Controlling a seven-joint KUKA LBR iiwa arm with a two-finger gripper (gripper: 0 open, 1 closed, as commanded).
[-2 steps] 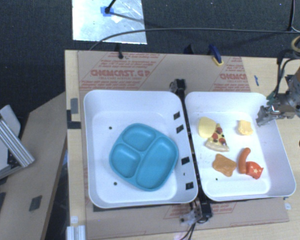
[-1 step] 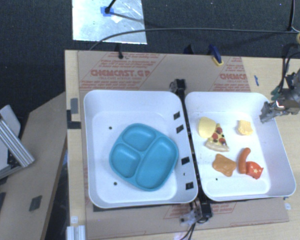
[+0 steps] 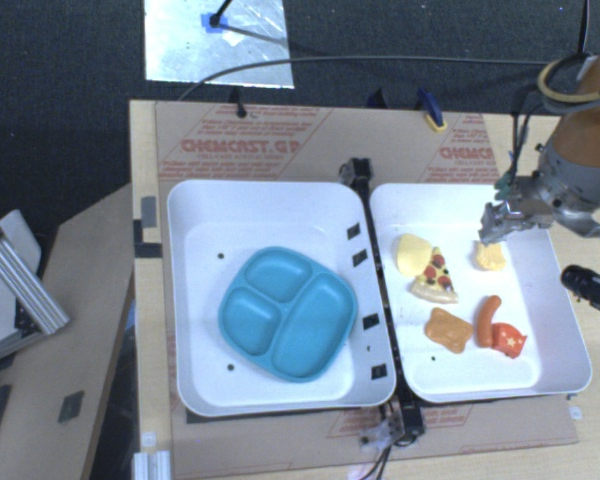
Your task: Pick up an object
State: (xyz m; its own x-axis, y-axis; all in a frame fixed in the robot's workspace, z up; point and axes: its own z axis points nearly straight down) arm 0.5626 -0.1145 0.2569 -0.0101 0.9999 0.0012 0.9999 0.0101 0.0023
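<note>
Your arm [image 3: 580, 158] enters over the tabletop's right edge, wrist bent down and leftward, orange band above. End effector [image 3: 495, 226] hangs low over the right bin [image 3: 565, 318], near its far right corner, just above a pale yellow cheese piece [image 3: 491, 257]; you cannot tell its state from here. Same bin: pizza slice [image 3: 435, 280], yellow round [image 3: 412, 252], orange piece [image 3: 448, 329], red sausage [image 3: 488, 311], red chunk [image 3: 509, 339]. Left bin [image 3: 195, 298] holds a blue divided tray [image 3: 287, 311].

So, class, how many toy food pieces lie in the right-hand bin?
6: yellow round, pizza slice, small yellow piece under the claw, orange piece, sausage, red piece. The arm may hide more.
</note>
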